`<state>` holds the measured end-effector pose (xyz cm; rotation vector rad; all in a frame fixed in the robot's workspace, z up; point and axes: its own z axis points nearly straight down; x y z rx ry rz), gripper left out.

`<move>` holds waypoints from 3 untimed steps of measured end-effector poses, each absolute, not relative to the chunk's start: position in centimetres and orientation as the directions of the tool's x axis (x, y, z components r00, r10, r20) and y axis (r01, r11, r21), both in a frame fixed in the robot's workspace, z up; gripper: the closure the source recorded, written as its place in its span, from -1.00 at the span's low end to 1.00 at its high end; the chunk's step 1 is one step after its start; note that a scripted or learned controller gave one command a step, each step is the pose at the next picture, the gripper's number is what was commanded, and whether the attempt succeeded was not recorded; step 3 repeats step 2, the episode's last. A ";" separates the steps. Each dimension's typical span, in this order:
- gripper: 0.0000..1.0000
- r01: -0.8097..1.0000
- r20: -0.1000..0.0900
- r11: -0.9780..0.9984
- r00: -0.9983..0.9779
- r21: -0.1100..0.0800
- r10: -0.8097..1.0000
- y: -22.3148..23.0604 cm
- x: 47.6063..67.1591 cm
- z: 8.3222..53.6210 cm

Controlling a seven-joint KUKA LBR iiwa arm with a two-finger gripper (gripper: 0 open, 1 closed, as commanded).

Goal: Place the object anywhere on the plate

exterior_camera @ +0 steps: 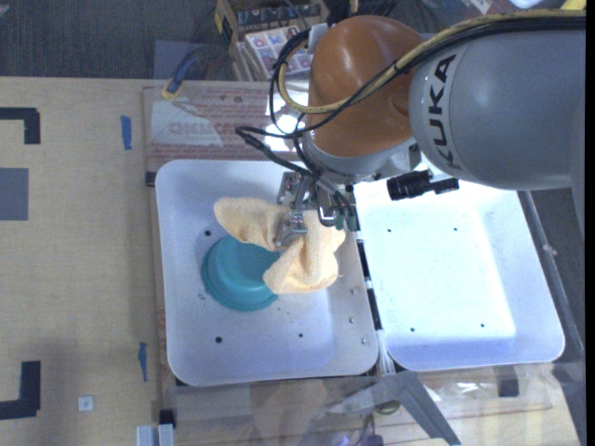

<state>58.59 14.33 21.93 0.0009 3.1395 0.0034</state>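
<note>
Yellow cloth [309, 260], bunched up near the middle of the left bin [186, 347], toward the edge shared with the right bin [465, 286]. Drapes in two lobes: one reaching toward the bin's far edge, one heaped nearer its front, with a raised fold between them.

Blue plate [232, 277] just beside it, toward the bin's left edge. Touches the cloth; looks partly covered along its right and far rim, so a corner of the fabric probably rests on it already. Most of the cloth off the plate, on the white floor of the bin.

Task judged underway, not finished: bulk of the cloth left to carry or drag a little way toward the bin's left edge and set down on the plate.

Claw [297, 219] straight down on the cloth, at the raised fold between the lobes, tip sunk into the fabric. Apart or together: cannot tell, with folds crowding round the tip. No saying whether the cloth is gripped or merely pressed.

Pale wooden table [74, 249] under both bins.
</note>
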 end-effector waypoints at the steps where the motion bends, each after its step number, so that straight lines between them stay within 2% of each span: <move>1: 1.00 -0.001 -0.006 1.000 -1.000 0.004 -0.001 19.4 57.3 22.6; 2: -1.00 -0.001 -0.007 1.000 -1.000 0.004 -0.001 19.4 57.3 22.6; 3: -1.00 -0.001 -0.007 1.000 -1.000 0.004 -0.001 19.4 57.3 22.6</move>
